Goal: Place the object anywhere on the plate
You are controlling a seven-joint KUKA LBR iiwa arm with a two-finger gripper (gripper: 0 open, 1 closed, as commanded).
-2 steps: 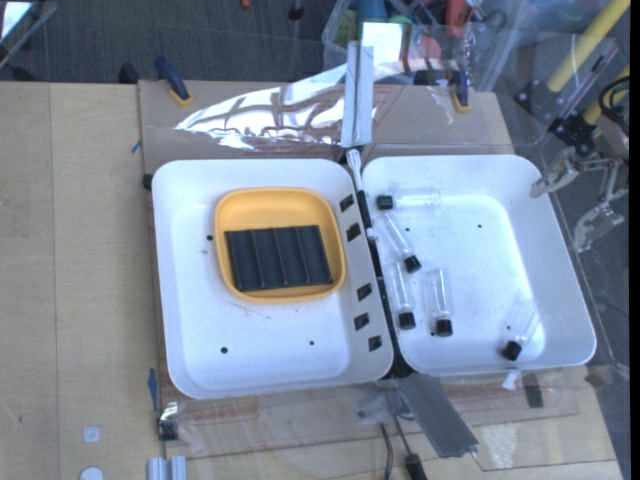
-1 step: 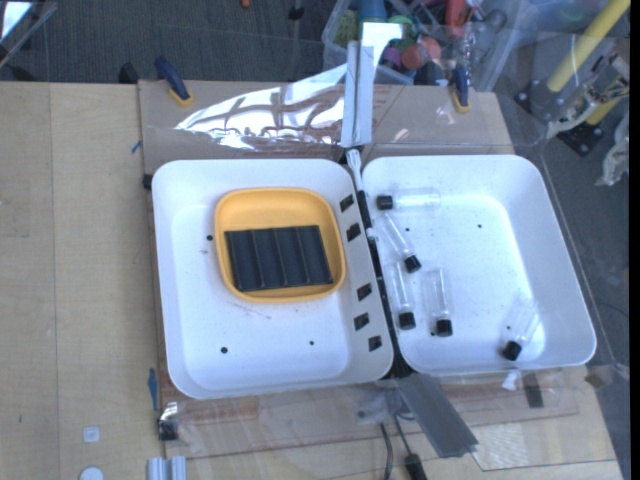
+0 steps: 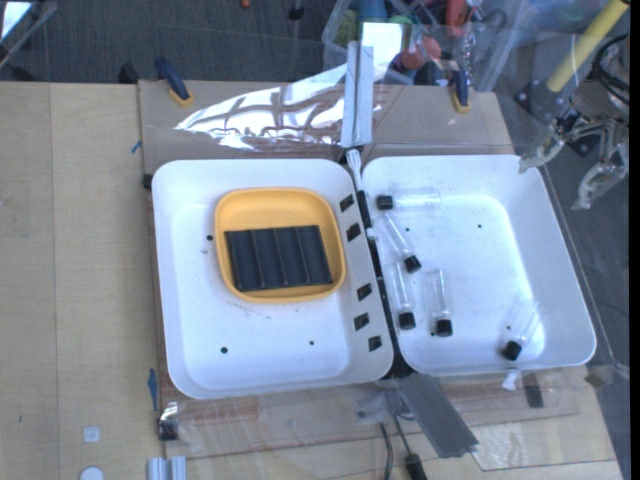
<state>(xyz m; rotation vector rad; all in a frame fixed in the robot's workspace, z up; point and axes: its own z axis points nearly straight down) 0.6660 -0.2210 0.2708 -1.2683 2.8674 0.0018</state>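
A yellow plate (image 3: pixel 232 218) sits in the left white bin (image 3: pixel 190 338). A dark ridged rectangular block (image 3: pixel 278 258) lies flat on it, covering most of the plate's middle. Several clear tubes with black caps lie scattered in the right white bin (image 3: pixel 500 228): one (image 3: pixel 415 200) near the back left, two (image 3: pixel 437 293) around the middle, and one (image 3: pixel 522 333) in the front right corner. My gripper (image 3: pixel 565 173) hangs beyond the right bin's back right corner, outside its rim. It is open and its fingers hold nothing.
A black hinged divider (image 3: pixel 362 268) runs between the two bins. Crumpled foil (image 3: pixel 270 118) lies behind the left bin. A clear box of coloured items (image 3: pixel 430 8) stands at the back. The wooden bench (image 3: pixel 70 268) stretches out to the left.
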